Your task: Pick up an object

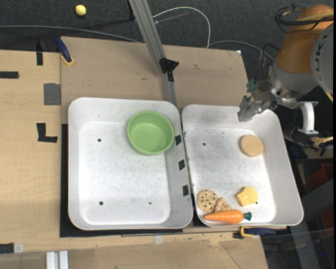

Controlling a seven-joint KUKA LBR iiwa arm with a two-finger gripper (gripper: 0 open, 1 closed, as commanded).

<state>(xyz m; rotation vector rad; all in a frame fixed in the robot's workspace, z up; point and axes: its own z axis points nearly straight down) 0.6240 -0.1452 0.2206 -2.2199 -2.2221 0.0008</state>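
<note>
Two white bins sit on my bench; nearest in the right bin (280, 167) lie the carrot (227, 217), cookie (206, 199) and cheese wedge (246, 195), with the tan disc (251, 145) beyond. Farther back the gripper (248, 111) hovers over the rim carrying nothing, its opening impossible to judge, so I'd centre over the isolated disc, then descend straight.

Tan round disc (251, 145) flat in right bin (213, 122), upper right
</note>
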